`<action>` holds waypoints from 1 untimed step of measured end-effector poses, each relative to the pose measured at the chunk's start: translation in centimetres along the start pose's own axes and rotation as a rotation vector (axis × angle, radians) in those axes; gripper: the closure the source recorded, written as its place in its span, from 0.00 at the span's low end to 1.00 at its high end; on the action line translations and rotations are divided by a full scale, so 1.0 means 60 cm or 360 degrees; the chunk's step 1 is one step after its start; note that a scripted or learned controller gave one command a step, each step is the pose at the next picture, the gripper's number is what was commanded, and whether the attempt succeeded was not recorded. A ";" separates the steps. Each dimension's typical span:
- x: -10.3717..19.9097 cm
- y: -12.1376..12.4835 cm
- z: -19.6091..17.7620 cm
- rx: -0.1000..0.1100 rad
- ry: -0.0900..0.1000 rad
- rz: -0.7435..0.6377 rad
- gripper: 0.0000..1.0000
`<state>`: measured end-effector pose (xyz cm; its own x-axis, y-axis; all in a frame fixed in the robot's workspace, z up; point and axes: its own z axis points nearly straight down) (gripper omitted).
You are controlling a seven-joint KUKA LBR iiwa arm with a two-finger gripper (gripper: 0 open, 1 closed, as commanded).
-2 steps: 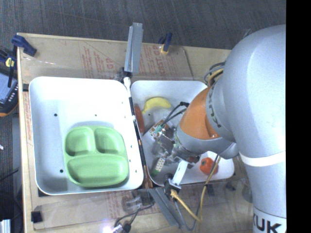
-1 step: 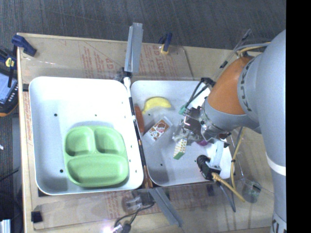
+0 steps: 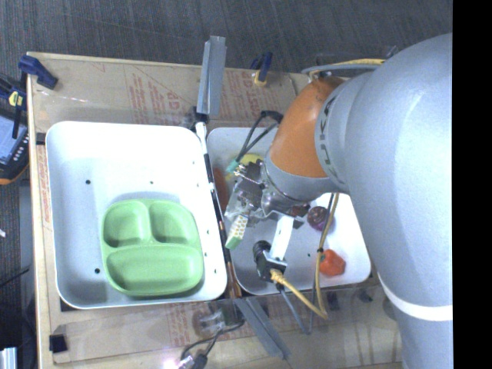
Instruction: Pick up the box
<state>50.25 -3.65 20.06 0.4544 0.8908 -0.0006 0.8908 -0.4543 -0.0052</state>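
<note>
My gripper [image 3: 237,227] hangs low at the left edge of the right bin [image 3: 350,279], close against the wall between the two bins. A small pale green and white piece [image 3: 236,232] shows at its tip; I cannot tell whether that is the box or part of the gripper. The grey arm with its orange band [image 3: 301,141] covers most of the right bin, including whatever lies under the wrist.
A green divided tray [image 3: 152,247] lies in the left bin [image 3: 77,167]. In the right bin I see a purple item [image 3: 317,217], an orange-red item [image 3: 332,262], a yellow-green item [image 3: 250,161] and a brownish item [image 3: 221,180]. A yellow cable [image 3: 300,294] trails over the front rim.
</note>
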 end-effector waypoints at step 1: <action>0.002 0.000 -0.014 0.0006 -0.0001 -0.0015 1.00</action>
<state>50.29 -3.54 20.92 0.4459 0.8951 -0.0010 0.8950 -0.4459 -0.0093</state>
